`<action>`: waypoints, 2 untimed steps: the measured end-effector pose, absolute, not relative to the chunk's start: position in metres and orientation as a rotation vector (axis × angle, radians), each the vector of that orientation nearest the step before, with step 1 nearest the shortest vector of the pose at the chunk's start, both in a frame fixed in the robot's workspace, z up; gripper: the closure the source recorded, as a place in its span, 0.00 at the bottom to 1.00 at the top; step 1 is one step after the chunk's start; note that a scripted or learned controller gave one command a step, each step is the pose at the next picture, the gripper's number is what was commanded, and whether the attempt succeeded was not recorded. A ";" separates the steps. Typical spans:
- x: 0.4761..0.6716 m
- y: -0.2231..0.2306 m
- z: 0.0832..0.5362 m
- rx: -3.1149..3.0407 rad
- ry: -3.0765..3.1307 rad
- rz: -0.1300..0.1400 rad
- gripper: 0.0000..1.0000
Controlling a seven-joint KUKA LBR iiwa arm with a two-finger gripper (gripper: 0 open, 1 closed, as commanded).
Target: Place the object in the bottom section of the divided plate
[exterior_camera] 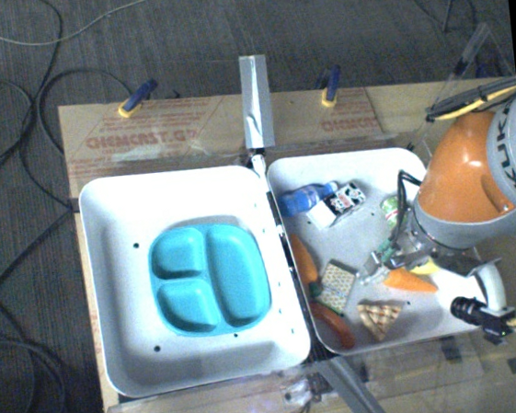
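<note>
Lying well to the right of the divided plate (pixel 210 276), the orange carrot-shaped piece (pixel 413 281) rests flat on the floor of the right bin (pixel 374 171), its narrow end pointing away from the plate. The gripper (pixel 389 256) is low over it, just on the plate side and a touch higher in the frame. Whether it is open or closed can't be made out from up here, and nothing shows clearly in its grasp. The grey arm with its orange band (pixel 464 182) looms farther from the plate.

Closer to the plate comes a square waffle-patterned piece (pixel 338 282), with a patterned wedge (pixel 379 317) right of it and lower. A reddish sausage shape (pixel 332 324) lies lower still, and a second orange carrot (pixel 303 262) hugs the bin wall nearest the plate. Up and to the plate's right sit a blue bottle (pixel 302 199), a black-and-white box (pixel 345 198) and a small green item (pixel 389 206).

The blue plate itself lies in the middle of the left bin (pixel 107 264): two small sections on one side, one long section on the other.
</note>
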State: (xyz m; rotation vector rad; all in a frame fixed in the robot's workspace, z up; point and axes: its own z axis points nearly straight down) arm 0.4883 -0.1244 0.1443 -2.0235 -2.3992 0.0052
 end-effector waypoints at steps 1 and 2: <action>0.582 -0.073 0.207 -1.831 -2.551 0.001 1.00; 0.595 -0.051 0.229 -1.962 -2.451 0.004 1.00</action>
